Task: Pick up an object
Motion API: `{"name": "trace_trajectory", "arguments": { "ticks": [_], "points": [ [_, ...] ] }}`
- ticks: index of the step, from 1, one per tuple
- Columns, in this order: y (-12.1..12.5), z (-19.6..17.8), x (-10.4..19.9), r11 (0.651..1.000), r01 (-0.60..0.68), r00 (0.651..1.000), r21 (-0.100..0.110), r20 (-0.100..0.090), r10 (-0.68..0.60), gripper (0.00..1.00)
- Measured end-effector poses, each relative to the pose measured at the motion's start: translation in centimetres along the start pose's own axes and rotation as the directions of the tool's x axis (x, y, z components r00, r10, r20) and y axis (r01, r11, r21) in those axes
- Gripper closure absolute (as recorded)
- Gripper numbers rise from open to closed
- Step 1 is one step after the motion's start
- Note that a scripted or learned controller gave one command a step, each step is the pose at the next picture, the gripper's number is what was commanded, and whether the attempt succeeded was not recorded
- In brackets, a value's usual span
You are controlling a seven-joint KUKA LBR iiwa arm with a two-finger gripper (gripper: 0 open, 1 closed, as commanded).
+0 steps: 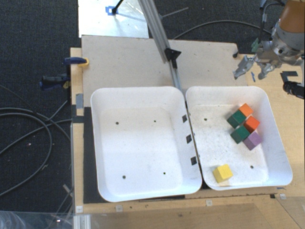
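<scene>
White plastic forms both shallow bins on the bench; the left bin carries no blocks, and the right bin holds every candidate object. A cluster of five small blocks sits toward the far right of that bin: an orange block, a dark green block, a second orange block, a second green block and a purple block, all touching or just beside one another. A single yellow block lies well apart from the cluster, near the bin's near wall. The gripper hangs above the bare bench surface just beyond the far rim of the right bin, at the end of the grey arm with its orange band. Its fingers appear spread apart, with nothing between them. Task status, as a judgement: no object has been grasped and none is lifted, so the whole pick is left to do. The arm must travel toward the near side, descend into the right bin and close on one block. The isolated yellow block offers the clearest finger access; the clustered blocks leave little room beside them.
</scene>
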State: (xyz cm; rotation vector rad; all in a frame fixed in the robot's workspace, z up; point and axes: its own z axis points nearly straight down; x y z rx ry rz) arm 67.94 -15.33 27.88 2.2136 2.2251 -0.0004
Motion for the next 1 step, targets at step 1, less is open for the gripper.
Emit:
{"name": "trace_trajectory", "arguments": {
  "ticks": [1],
  "points": [
    [-2.31, 16.13, -4.87, 1.000, -0.006, 1.000, 0.006, -0.001, 0.006, 0.00]
  ]
}}
